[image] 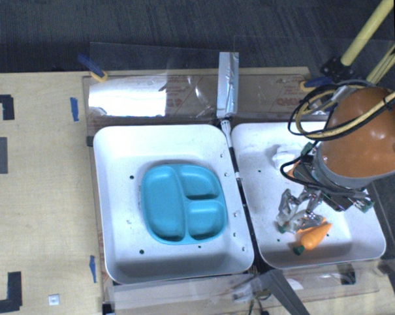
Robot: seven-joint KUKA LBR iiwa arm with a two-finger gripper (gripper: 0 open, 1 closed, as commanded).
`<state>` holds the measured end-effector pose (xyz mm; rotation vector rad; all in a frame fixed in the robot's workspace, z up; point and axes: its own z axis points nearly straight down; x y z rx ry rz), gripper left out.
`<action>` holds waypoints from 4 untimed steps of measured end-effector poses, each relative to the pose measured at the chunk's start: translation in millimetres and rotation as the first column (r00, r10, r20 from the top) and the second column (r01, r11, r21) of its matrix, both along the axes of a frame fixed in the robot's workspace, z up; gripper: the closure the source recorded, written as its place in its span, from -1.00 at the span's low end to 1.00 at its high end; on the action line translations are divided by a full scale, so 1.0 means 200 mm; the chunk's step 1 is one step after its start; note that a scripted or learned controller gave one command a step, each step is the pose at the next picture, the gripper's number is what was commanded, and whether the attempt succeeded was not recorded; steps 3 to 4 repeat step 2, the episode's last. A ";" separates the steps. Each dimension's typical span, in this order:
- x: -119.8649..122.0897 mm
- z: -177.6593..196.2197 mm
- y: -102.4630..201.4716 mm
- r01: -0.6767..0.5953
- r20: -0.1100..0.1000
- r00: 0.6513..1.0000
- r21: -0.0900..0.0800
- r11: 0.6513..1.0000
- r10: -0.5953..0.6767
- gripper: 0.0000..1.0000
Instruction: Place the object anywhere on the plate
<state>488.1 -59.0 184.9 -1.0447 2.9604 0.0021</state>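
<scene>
You'll see the carrot lying in the right bin, well apart from the blue plate. The hand hovers just beside it, released, grasping nothing. Pickup and placing remain.

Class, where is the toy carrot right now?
The toy carrot lies in the right-hand bin, near its front edge, just below the tool.

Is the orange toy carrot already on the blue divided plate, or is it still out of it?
Out. The orange toy carrot lies in the right white bin, beside the gripper; the blue divided plate is in the left bin.
</scene>
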 end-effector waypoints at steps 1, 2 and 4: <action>0.25 0.00 0.29 -0.141 0.006 0.990 0.001 0.990 0.141 1.00; 0.64 0.39 0.64 -0.225 0.012 0.974 0.001 0.974 0.225 1.00; 0.64 0.39 0.64 -0.225 0.012 0.974 0.001 0.974 0.225 1.00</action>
